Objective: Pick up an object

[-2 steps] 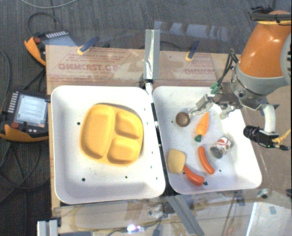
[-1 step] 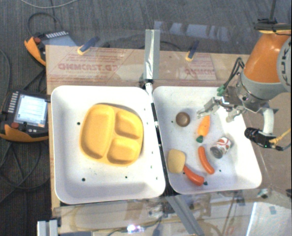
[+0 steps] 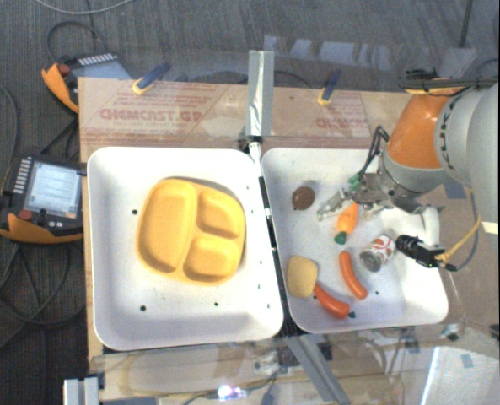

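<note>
Two shallow white bins point(image 3: 115, 310) point(image 3: 418, 306); one yellow divided tray point(image 3: 193, 230); two red sausages point(image 3: 352, 274) point(image 3: 331, 301); one orange carrot point(image 3: 346, 220); one brown ball point(image 3: 303, 197); one tan bun point(image 3: 301, 276); one small can point(image 3: 377, 252).

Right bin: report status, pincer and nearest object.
Pincer low in right bin, fingers hard to read. Carrot right beside it, not seen gripped. Can and sausage close by.

The arm point(image 3: 473, 133) is a thick, rounded grey cylinder with a glossy orange band point(image 3: 416, 137) above the wrist. Below it sits a darker grey wrist section, from which thin metallic fingers point(image 3: 344, 199) extend. A yellowish cable point(image 3: 469, 239) trails alongside, ending in a black connector point(image 3: 414, 248).
</note>
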Robot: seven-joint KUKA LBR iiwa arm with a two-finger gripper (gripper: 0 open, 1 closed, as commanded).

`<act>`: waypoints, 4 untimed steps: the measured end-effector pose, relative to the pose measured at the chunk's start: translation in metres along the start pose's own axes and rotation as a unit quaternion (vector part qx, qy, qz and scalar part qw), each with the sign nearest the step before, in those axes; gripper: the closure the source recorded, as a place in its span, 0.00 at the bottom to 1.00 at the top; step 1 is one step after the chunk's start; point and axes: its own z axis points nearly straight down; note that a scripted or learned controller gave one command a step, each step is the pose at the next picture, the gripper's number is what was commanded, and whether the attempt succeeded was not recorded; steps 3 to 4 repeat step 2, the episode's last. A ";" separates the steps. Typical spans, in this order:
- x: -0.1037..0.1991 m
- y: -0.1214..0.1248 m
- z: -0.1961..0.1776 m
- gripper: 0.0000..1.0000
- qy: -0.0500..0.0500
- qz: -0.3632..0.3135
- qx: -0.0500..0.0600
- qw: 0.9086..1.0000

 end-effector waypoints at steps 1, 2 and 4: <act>-0.001 0.000 -0.005 1.00 0.001 0.001 0.002 1.000; 0.011 0.053 -0.136 1.00 -0.002 0.071 0.003 0.997; 0.011 0.053 -0.136 1.00 -0.002 0.071 0.003 0.997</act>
